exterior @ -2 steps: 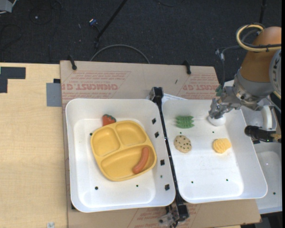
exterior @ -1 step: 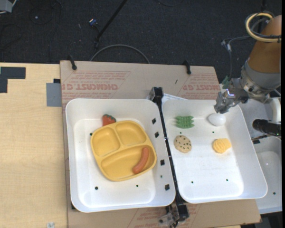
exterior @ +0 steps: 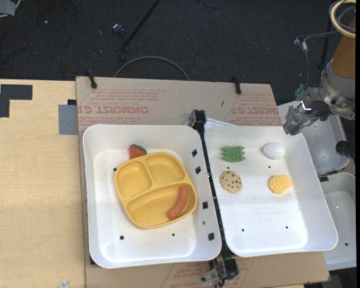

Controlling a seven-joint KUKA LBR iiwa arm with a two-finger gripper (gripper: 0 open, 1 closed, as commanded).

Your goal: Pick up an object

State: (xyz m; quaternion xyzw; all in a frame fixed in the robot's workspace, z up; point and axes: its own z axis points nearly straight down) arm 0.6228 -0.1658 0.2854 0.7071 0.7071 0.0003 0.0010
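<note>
The gripper (exterior: 295, 123) is hovering just past the far right corner of the right bin (exterior: 300, 233), gripping nothing; how wide its jaws stand I cannot tell. Inside that bin, a white egg (exterior: 273, 150) is lying nearest the gripper, with a green pea pod (exterior: 233, 154), a cookie (exterior: 231, 182) and a yellow corn piece (exterior: 279, 184) sitting around it.

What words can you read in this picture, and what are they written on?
"CHEMCAST GP": red print on the brown protective sheet under the bins, seen mirrored and upside down; it appears once at left and again, partly cut off, at right.
More red print on the sheet's front edge is too small and cut off to read.
The bins, tray and toy foods bear no writing.
</note>
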